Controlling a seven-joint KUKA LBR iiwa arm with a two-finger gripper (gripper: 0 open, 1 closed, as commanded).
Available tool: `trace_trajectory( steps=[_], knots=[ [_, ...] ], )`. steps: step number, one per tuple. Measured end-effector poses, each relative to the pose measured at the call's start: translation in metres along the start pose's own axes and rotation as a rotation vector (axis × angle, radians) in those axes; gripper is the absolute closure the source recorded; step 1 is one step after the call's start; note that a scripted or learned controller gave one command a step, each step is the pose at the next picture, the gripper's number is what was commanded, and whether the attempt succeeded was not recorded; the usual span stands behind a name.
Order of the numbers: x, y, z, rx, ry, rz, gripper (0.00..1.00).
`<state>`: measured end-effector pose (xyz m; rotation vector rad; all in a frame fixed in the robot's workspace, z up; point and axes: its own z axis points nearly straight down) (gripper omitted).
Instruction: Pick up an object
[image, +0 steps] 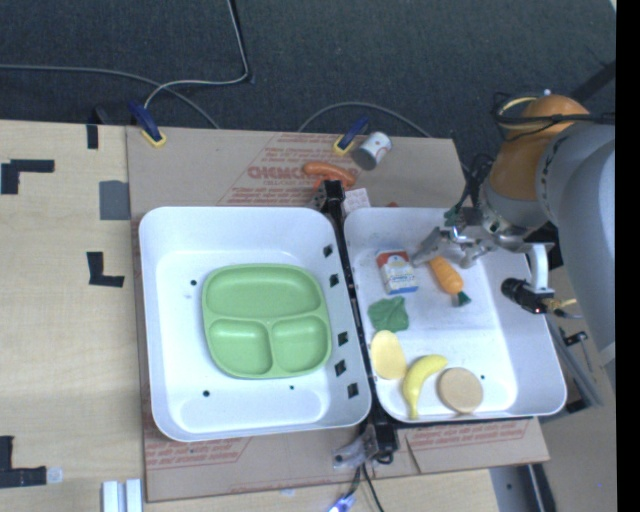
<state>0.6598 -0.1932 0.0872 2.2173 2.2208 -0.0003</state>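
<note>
Looking like a robotics lab here: white bins (160, 300) are sitting on taped-down cardboard (250, 170), cables (200, 80) are trailing over the bench, blue clamps (148, 124) are gripping it.

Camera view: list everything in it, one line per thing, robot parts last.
bins: 2, white, side by side on the bench
tray: 1, green, three compartments, left bin
carton: 1, red, white and blue, right bin
carrot: 1, orange, right bin, at the gripper
leaf: 1, green, right bin
banana: 1, yellow, right bin front
yellow piece: 1, beside the banana
disc: 1, tan, right bin front
clamps: 2, blue and yellow, back edge
arm: 1, grey and orange, right
gripper: 1, over the right bin
</note>
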Motion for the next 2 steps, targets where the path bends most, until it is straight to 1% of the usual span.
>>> trace_trajectory(
  steps=[1, 2],
  knots=[
    [0.0, 0.001, -0.01, -0.002, -0.002, -0.001, 1.0],
    [0.099, -0.002, 0.003, 0.002, 0.003, -0.001, 1.0]
  ],
)
